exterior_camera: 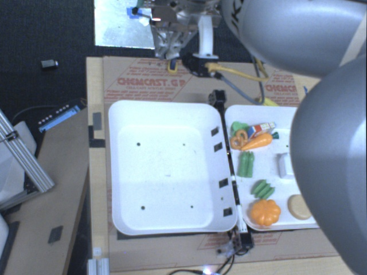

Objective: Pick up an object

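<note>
The objects to pick lie in the right bin (pixel 285 227): one orange carrot (pixel 257 141), one orange pumpkin-like toy (pixel 264 211), two green vegetable pieces (pixel 246 164) (pixel 262 188), one beige round piece (pixel 299 207), one small tube with a red part (pixel 263 128), and some green and orange bits near its top left corner that I cannot separate. The left bin (pixel 166 168) is one bare white tray. The gripper (pixel 167 51) is raised at the top, beyond both bins; whether its pincer is open or closed I cannot tell. The risk, in my judgement: the carrot, tube and small bits are crowded, so a descent there may push them aside or catch two. The round pumpkin may slip out.
</note>
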Robot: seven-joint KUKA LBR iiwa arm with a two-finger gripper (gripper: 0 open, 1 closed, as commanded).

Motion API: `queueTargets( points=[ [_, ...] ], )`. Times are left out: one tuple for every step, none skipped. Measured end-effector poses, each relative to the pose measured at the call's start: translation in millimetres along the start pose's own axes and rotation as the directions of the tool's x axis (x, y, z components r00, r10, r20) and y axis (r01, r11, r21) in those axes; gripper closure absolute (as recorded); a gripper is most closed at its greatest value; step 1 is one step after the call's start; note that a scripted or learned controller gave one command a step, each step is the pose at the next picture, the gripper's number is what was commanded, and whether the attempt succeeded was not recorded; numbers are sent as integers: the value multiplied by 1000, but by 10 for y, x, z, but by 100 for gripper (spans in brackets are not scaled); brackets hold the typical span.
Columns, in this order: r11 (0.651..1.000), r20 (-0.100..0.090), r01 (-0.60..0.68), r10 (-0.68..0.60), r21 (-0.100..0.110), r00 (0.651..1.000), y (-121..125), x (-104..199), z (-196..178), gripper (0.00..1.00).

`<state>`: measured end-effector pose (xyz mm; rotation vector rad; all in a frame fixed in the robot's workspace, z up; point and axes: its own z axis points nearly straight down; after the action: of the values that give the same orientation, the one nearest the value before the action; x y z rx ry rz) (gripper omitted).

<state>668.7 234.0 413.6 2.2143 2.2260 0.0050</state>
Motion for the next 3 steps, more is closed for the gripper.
queueTargets(
  points=[
    [1000,1,1,-1,0,1000,-1,4,-187,100],
    [1000,0,1,-1,0,1000,-1,4,-381,100],
    [1000,1,1,-1,0,1000,-1,4,-533,100]
  ],
)
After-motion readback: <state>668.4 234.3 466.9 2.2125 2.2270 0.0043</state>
